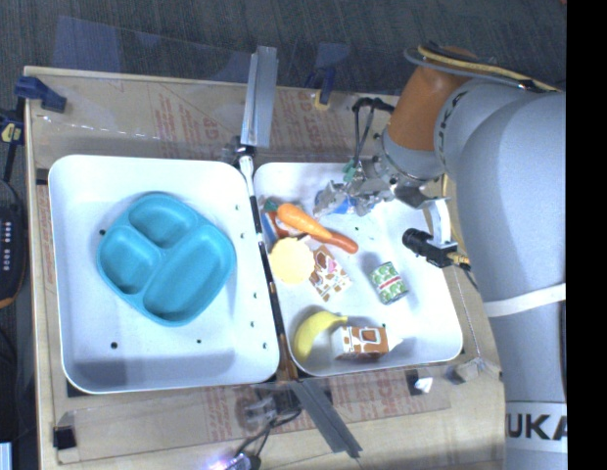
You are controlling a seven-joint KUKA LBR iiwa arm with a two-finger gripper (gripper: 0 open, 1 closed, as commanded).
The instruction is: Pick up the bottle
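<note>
My gripper (pixel 354 190) hangs low over the far end of the right bin (pixel 436 336), below the orange band of the arm (pixel 421 106). A pale, silvery shape (pixel 329 202) sits right at the gripper's tip; it may be the bottle, but I cannot tell it apart from the gripper's own parts. Whether anything is held is unclear. A red and blue object (pixel 268 219) lies partly hidden under the carrot (pixel 315 226) by the bin's left wall.
The right bin also holds a yellow ball (pixel 291 260), a small patterned carton (pixel 329 274), a green can (pixel 388 282), a banana (pixel 315 331) and a brown carton (pixel 363 341). A blue divided plate (pixel 166 256) lies in the left bin (pixel 78 341).
</note>
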